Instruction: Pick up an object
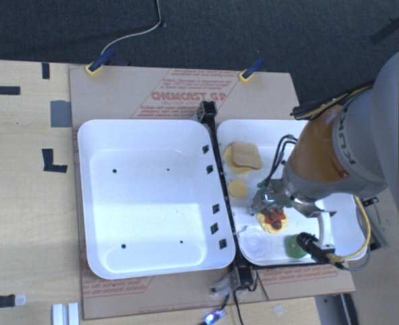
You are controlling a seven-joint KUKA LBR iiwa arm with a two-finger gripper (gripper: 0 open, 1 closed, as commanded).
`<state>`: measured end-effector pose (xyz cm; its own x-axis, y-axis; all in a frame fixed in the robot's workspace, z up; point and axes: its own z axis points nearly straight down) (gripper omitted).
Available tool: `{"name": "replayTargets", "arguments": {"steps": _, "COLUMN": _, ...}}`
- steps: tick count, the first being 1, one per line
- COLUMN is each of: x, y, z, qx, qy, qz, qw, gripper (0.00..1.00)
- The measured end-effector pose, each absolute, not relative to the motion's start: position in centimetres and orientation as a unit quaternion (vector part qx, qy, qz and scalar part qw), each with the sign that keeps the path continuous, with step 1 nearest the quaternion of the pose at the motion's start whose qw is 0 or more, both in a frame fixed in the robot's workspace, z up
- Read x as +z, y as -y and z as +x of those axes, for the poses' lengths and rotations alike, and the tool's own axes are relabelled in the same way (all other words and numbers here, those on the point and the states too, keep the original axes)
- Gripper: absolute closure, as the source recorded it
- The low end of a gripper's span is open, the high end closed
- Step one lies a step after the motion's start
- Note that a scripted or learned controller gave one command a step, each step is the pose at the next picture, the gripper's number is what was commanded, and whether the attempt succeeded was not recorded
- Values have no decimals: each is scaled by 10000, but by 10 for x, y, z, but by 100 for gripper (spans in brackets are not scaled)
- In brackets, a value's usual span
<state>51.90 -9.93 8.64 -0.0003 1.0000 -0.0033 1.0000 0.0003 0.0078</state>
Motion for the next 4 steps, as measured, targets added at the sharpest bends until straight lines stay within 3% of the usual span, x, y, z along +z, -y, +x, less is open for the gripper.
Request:
{"name": "replayTargets", "arguments": {"steps": 1, "x": 187, "y": 48, "z": 484, "qx": 10, "qy": -7088, "qz": 7054, "qw": -8, "gripper": 100}}
{"name": "replayTargets", "arguments": {"steps": 2, "x": 326, "y": 22, "z": 486, "qx": 32, "qy": -7087, "qz": 7055, "qw": 34, "gripper": 100}}
{"name": "replayTargets", "arguments": {"steps": 3, "x": 217, "y": 43, "z": 482, "qx": -60, "qy": -7060, "qz": 7081, "qw": -53, "gripper": 100}}
{"name": "replayTargets", "arguments": {"steps": 4, "x": 230, "y": -42, "z": 536, "qx": -2, "qy": -7108, "qz": 7034, "qw": -15, "gripper": 100}}
